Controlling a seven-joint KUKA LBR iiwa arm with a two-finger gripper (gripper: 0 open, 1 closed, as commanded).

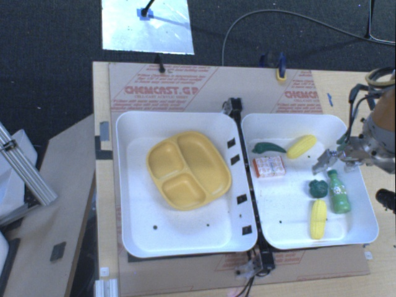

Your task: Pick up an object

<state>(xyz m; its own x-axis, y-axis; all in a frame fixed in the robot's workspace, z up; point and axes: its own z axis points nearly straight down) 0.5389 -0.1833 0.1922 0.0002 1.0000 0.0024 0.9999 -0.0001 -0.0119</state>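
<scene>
Hovering over the right bin (365, 224) at its right wall, gripper (326, 161) seemingly spreading its fingers with nothing between them, just above the green bottle (338, 192) lying beside a dark green lump (318, 188), yellow tray (188, 169) sitting in the left bin (133, 228).

Gripper (332, 158) above green bottle (338, 192)

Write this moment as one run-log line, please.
tool: above right bin | holding: nothing seen | nearest: green bottle | tray: left bin
</scene>
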